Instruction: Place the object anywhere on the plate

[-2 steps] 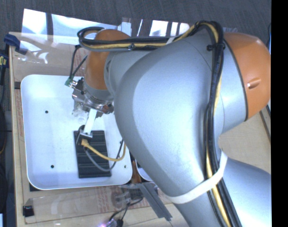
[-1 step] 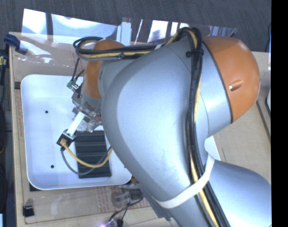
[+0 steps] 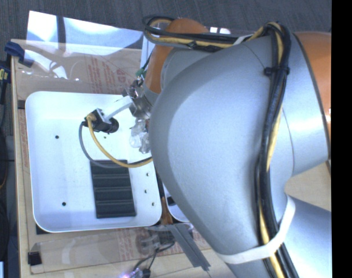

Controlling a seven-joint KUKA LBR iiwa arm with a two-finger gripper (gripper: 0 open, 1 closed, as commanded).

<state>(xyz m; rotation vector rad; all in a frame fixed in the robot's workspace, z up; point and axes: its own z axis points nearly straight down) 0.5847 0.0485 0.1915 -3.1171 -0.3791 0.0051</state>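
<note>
We are reaching our grey, orange-banded arm across the shallow white left bin, above its dark ribbed rectangular pad; the arm's bulk is hiding plate and object (so their places cannot be told).

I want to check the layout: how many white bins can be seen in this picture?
2. One white bin lies at the left, in full view, with a dark ribbed block inside. Of the second bin, a small corner shows beside it, under the grey arm, which hides the rest.
</note>
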